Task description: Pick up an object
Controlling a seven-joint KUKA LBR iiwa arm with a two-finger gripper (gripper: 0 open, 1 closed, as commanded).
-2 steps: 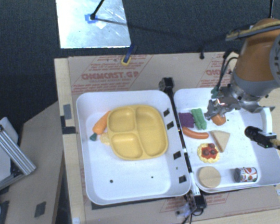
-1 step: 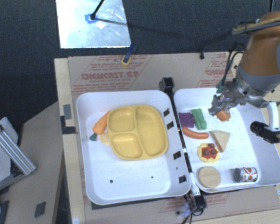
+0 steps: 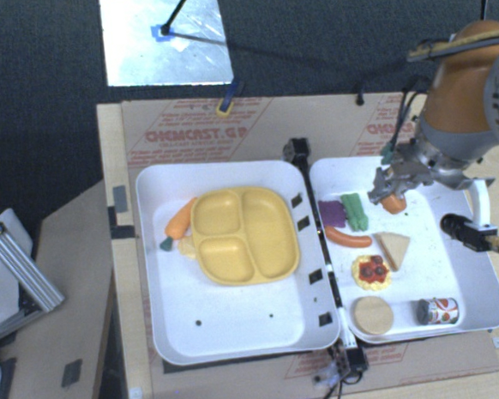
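Setting: a bench (image 3: pixel 81 250) under dark carpet-like backing, with a printed cardboard sheet (image 3: pixel 201 129) beneath two shallow white bins side by side.

Left bin (image 3: pixel 169 330): held a yellow divided tray (image 3: pixel 239 235); a carrot (image 3: pixel 180 219) lay against the tray's left edge.

Right bin (image 3: pixel 486 305): held a purple piece (image 3: pixel 332 213), a green piece (image 3: pixel 354 211), a sausage (image 3: pixel 349 239), a sandwich wedge (image 3: pixel 395 249), a small tart with red topping (image 3: pixel 371 271), a round biscuit (image 3: pixel 373 315) and a can (image 3: pixel 438 310) lying on its side.

Gripper (image 3: pixel 393 193): hung over the bin's upper part, with a small orange object (image 3: pixel 394 203) showing at its tip. Whether the fingers were apart, together or clamped on that object could not be told.

Risk, as judged: if contact was only at an edge, the orange object could slip free on lifting; the green piece lay near enough to be nudged.

Legible writing: "CHEMCAST" in red on the cardboard; the can's label was too small to read
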